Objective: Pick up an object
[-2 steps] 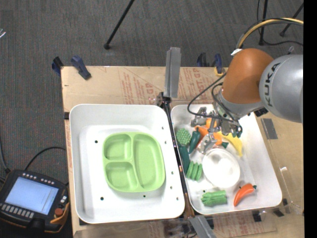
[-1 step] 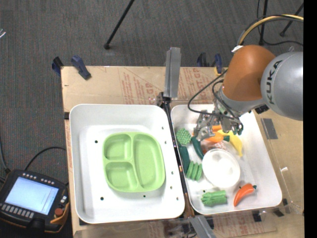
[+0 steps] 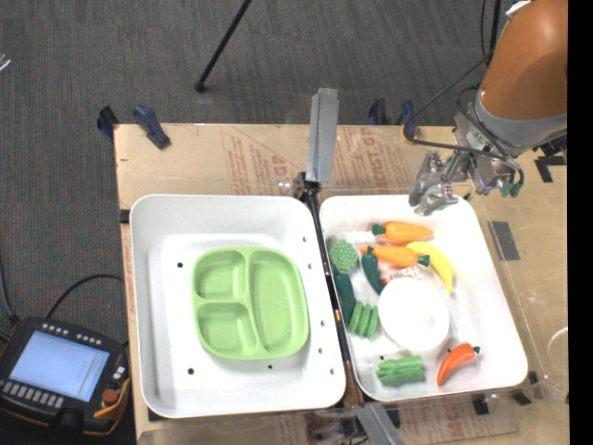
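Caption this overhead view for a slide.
Gripper poised over right bin of toy vegetables; green divided plate in left bin.

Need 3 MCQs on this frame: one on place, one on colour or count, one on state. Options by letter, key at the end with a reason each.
1. Where does the green divided plate lie?
A. in the left bin
B. in the right bin
C. on the bare bench between the bins

2. How many compartments does the plate have?
A. two
B. three
C. four

3. How does the gripper stand relative to the toys?
A. lifting the banana
B. pressed onto the white round dish
C. over the right bin's far edge, holding nothing

Key:
1 A: the plate sits alone on the left bin's floor.
2 B: two small sections on its left and one long section on its right.
3 C: the gripper is above the rim beyond the carrot, with no toy between its fingers.
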You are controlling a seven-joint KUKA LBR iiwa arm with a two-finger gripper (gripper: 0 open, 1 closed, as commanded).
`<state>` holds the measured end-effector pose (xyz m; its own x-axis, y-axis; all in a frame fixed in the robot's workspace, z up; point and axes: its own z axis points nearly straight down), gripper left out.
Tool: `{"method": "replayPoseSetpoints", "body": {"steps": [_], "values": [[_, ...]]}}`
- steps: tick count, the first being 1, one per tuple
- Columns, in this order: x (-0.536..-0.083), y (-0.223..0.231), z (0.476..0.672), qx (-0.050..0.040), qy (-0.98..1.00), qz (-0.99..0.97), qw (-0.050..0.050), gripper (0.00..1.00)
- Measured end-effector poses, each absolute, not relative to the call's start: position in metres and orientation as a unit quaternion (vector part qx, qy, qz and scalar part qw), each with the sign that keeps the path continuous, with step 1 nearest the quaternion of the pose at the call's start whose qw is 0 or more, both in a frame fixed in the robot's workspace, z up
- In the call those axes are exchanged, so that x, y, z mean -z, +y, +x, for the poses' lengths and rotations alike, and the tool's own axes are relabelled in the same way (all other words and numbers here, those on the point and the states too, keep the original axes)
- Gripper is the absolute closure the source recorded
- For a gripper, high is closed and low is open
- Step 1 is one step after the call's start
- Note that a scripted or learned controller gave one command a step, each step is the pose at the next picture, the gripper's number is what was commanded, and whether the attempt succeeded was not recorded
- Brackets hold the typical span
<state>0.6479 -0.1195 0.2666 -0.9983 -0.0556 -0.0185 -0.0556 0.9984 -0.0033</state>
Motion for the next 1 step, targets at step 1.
{"method": "replayPoseSetpoints", "body": {"steps": [1], "values": [[-0.2469, -0.0344, 0.6450, -0.0017, 1.000, 0.025, 0.000, 1.00]]}}
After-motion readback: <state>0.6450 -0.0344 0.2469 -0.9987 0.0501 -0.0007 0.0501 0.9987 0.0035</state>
